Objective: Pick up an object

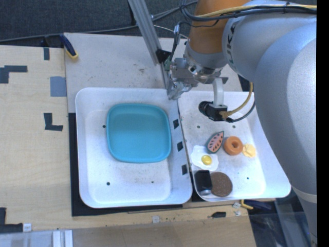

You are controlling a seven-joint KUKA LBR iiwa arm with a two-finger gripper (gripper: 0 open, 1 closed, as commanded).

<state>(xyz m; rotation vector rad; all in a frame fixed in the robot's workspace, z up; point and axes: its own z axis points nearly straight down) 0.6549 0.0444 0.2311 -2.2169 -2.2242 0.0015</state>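
Big grey robot arm with the orange band [267,60] is cut off by the top and right edges and covers the right white plastic bin's [257,184] far right corner and part of its right rim. Two-finger gripper [177,90] sits at the bins' shared top edge, too small and blurred against the metal to read the fingers. Slanted grey metal pole [146,27] is cut at the top. Small black block [203,180] partly overlaps the brown round disc [221,184]; their contact is unclear. Pale yellow lump [249,151] is too small to identify. Yellow-handled tool [69,48] on the bench is blurred.
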